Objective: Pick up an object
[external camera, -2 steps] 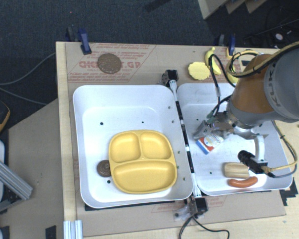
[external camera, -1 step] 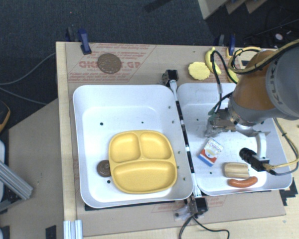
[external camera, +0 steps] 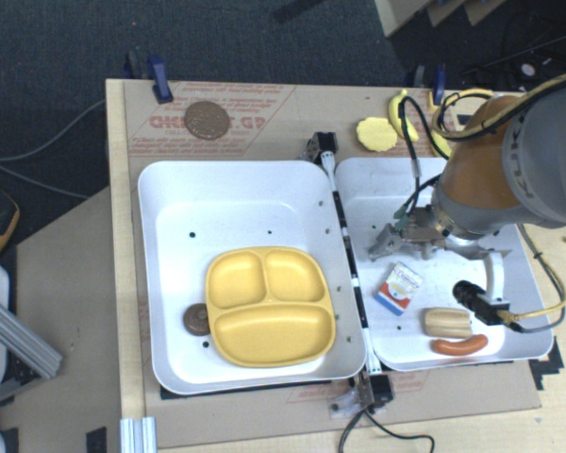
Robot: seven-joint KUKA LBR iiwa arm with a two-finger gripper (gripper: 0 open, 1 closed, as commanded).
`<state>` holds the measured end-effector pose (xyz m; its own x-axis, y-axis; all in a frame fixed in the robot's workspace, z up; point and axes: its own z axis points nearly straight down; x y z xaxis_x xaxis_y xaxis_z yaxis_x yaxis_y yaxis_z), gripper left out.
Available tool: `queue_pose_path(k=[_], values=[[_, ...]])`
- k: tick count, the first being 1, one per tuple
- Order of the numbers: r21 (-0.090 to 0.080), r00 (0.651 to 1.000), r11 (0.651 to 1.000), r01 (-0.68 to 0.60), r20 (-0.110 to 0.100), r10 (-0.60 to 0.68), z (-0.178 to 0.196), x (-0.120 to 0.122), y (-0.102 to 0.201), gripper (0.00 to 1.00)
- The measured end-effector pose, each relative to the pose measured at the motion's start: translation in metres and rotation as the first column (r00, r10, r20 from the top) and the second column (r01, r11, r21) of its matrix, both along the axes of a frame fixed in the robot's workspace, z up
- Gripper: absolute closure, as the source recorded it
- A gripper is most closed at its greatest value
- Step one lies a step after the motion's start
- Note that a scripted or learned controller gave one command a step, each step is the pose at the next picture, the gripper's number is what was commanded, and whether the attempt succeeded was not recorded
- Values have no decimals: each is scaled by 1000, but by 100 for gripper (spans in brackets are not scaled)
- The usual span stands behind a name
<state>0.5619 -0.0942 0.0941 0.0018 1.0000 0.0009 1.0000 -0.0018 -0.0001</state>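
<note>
While gripper [external camera: 389,243] hovers in right bin [external camera: 377,182] — carton [external camera: 397,288] near

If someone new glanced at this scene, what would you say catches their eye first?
Probably the yellow tray lying in the left bin, with a brown disc at its left edge. Next, the arm reaching over the right bin, above a carton, bun and sausage.

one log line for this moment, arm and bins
arm: over right bin | gripper: nothing seen held | right bin: small carton, bread roll, sausage | left bin: yellow tray
</note>
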Motion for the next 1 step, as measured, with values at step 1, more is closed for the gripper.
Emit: queue_pose_path(k=[1], values=[[-5,1000,1000,12,-7,-12,-10,-88,-109,0]])
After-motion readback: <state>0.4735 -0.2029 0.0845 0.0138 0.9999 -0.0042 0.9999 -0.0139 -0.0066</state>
